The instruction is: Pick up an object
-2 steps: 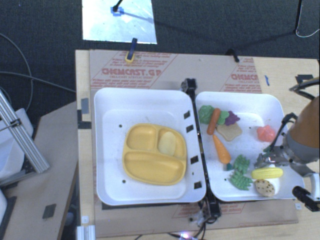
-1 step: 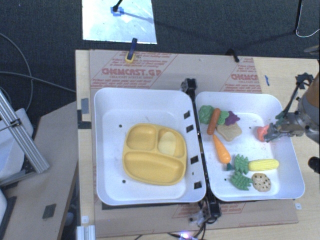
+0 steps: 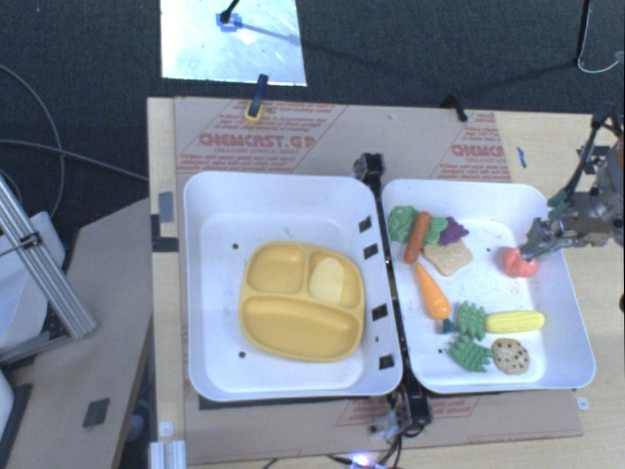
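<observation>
Underfoot, dark speckled carpet (image 3: pixel 78 66), crossed by thin cables. At the far side, a shiny square sheet (image 3: pixel 232 27) lying flat on it. At left, a slanted metal rail (image 3: pixel 39 262), ribbed and silvery.

In the middle, a pale bench (image 3: pixel 117 262) topped with a tan board (image 3: pixel 332 130), matte, printed CHEMCAST in red. Clipped to the board's far edge, a small blue-and-yellow clamp (image 3: pixel 257 99).

On the board, two bins side by side, meeting along a black seam: smooth white plastic, shallow, round-cornered.

In the left bin (image 3: pixel 210 262), a yellow tray (image 3: pixel 298 301): glossy, soft-edged, split into three wells, two small at the far side and one long at the near side.

In the right bin (image 3: pixel 576 350), moulded toy foods. Near the far left corner, a knobbly green clump (image 3: pixel 402 223) touching a short carrot (image 3: pixel 418 237), with purple grapes (image 3: pixel 452 231) just beside and a tan toast slice (image 3: pixel 447 258) below them. Further forward, a second carrot (image 3: pixel 433 293), tapered and orange. Toward the near edge, two jagged green leaves (image 3: pixel 471 335), a ribbed yellow corn cob (image 3: pixel 515 321) and a round speckled cookie (image 3: pixel 511 357).

At the bin's right wall, apart from the rest, a small rounded red piece (image 3: pixel 518 264). Reaching in from the right, the grey metal gripper (image 3: pixel 533 248), tip down on the red piece's upper right side. Impossible to tell whether clenched, released or actually grasping it.
</observation>
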